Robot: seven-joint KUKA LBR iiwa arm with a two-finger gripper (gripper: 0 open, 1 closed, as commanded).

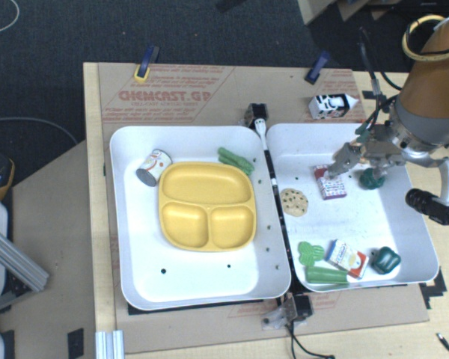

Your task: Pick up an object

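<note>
Checking in from the remote station: nothing picked yet as far as I can judge. The gripper (349, 158) is low over the right bin (404, 223), up around the bin's 12 o'clock area, and I see nothing between its fingers. They look spread apart to me, one prong reaching left toward 9 o'clock, though it's small in the camera view, so take that loosely.

The closest candidate is a small red-and-white packet (331, 185), sitting just below and a bit left of the gripper, roughly at its 7 o'clock. I can't tell whether they're touching or just near. A dark green round thing (371, 177) is just beside the wrist at about 4 o'clock. A cookie (293, 201) sits by the bin's left wall, and the bottom corner holds a green bean-like toy (318, 264), a small carton (345, 258) and a dark green cup-ish item (385, 260), all well apart from the gripper.

The left bin (127, 200) has a yellow divided tray (206, 204), a little can (152, 167) and a green pod (236, 160).

The arm (430, 73) comes in from 3 o'clock, with the wrist tipped down and to the left. So what's left is the whole grasp: close on something and lift.
</note>
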